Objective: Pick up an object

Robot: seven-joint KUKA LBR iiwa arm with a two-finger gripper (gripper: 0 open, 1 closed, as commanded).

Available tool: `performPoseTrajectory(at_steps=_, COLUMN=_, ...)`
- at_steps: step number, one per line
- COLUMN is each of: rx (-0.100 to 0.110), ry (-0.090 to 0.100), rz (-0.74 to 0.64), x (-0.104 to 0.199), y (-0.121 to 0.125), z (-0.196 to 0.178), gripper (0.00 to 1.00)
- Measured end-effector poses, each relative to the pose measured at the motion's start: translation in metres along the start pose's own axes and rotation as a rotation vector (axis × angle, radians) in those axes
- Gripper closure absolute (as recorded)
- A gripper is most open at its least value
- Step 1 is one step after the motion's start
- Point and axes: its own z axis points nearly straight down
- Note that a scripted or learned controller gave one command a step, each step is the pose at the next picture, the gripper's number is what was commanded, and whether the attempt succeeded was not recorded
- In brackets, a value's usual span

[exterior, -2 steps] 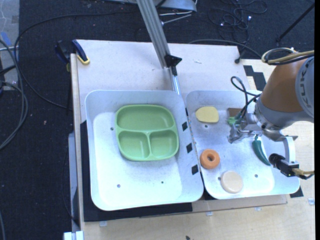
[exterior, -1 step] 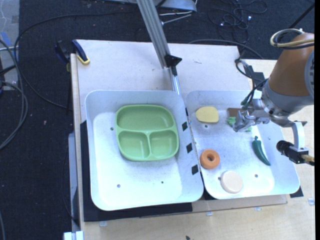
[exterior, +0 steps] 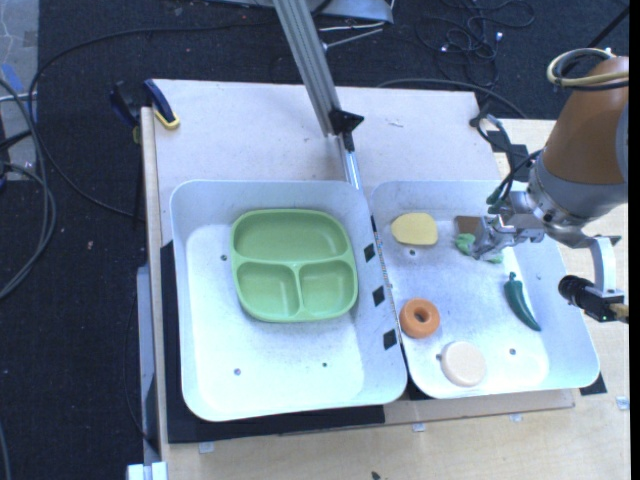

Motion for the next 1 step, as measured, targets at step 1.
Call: performPoseTrajectory(at_steps=1, rx=0.000, ry=0.002, rz=-0.005, x=0.0508, y=0.0169, z=-0.0019, gripper=1.00)
